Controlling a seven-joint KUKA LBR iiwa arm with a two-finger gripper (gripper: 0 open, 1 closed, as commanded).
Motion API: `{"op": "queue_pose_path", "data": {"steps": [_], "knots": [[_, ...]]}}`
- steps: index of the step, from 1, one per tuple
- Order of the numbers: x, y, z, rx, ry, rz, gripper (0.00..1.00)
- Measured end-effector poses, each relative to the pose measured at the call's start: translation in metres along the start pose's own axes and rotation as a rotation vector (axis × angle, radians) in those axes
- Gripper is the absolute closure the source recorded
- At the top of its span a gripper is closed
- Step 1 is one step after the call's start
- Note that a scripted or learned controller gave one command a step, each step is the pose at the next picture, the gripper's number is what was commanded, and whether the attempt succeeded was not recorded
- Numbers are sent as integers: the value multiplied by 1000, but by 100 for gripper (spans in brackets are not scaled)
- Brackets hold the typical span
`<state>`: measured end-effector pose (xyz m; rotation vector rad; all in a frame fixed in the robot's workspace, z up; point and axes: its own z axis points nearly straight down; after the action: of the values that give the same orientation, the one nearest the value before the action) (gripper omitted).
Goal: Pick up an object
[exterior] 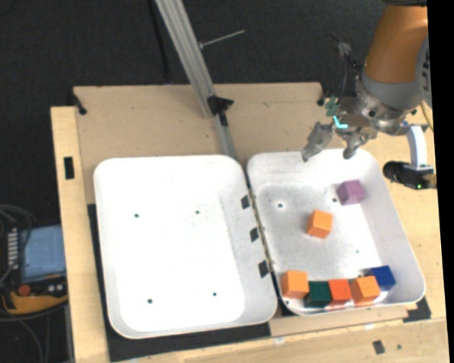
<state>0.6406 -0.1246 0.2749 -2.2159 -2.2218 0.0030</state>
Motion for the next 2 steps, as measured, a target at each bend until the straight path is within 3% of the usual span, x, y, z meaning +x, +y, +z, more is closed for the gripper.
{"op": "queue_pose_path", "data": {"steps": [1, 2], "knots": [[0, 1, -3, -4, -2, -1, 0], [4, 6, 43, 0, -3, -3, 0]]}}
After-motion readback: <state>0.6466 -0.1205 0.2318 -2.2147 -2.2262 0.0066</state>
